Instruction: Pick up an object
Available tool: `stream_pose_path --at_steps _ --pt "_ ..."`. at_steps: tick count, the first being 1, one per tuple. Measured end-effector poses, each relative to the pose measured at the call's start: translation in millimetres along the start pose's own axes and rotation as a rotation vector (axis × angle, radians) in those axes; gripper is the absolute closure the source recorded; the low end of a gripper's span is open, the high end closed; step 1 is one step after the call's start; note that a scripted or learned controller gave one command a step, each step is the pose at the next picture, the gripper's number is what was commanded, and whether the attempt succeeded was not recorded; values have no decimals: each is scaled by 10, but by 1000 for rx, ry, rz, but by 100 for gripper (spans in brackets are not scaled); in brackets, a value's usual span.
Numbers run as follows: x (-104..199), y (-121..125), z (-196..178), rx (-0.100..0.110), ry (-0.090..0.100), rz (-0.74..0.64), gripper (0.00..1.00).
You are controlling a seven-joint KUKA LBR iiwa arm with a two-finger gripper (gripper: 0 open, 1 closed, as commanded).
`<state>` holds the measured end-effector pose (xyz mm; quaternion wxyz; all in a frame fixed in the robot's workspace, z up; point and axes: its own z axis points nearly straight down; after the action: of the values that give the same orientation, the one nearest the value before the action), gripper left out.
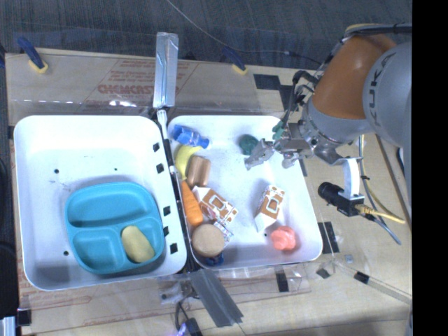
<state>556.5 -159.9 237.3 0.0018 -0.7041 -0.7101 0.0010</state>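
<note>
Hovering claw (269, 153) sits just beside the teal object (248, 143)

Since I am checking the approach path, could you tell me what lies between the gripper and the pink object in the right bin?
In the camera view, a small brown-and-white carton lies between the gripper and the pink object; otherwise bare white bin floor.

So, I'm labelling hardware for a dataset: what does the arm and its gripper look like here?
The arm is grey with a broad orange band above the wrist and dark lettering on its shell. Thin dark cables loop beside the wrist. The gripper is small, of pale grey metal.
</note>
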Motion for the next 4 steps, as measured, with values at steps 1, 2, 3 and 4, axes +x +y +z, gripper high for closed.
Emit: stream_pose_path --at_steps 1,2,3,4 --pt "-12 -792 876 6 1 62 0" --pt "-488 81 372 -7 -4 -288 0" --pt "262 -464 1061 3 3 -372 0" --pt "734 -177 439 -7 -2 -477 0"
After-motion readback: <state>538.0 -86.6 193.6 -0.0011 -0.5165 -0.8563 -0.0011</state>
